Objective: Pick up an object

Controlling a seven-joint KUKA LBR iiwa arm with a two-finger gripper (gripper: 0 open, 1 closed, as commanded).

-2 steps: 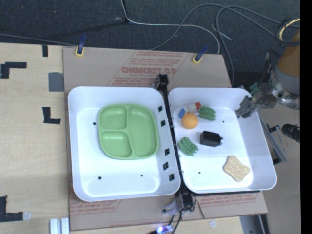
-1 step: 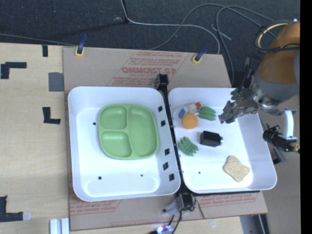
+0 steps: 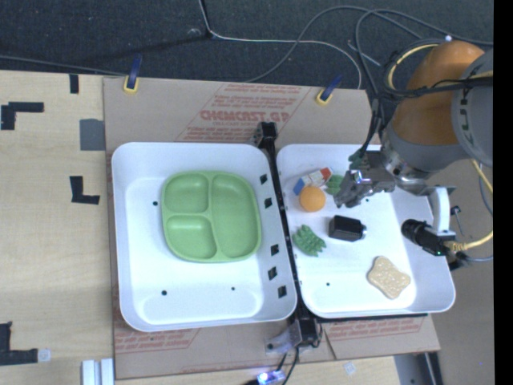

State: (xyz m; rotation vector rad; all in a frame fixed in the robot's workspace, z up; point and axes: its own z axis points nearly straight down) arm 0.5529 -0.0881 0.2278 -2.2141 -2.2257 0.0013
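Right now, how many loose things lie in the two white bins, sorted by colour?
Green: 3, divided plastic tray, leafy toy, small piece by the gripper
Orange: 1, ball
Black: 1, block
Tan: 1, biscuit-like slab
Multicoloured: 1, small red-blue-white item
Total: 7

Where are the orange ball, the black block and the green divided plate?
orange ball point(image 3: 312, 200), camera view, middle of the ball
black block point(image 3: 347, 228), camera view, its top face
green divided plate point(image 3: 240, 215), camera view, floor of its long compartment

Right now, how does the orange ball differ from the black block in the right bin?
The orange ball is round and bright; the black block is boxy and dark. The ball lies nearer the divider between the bins, the block farther toward the bin's middle. Both rest loose on the right bin's white floor.
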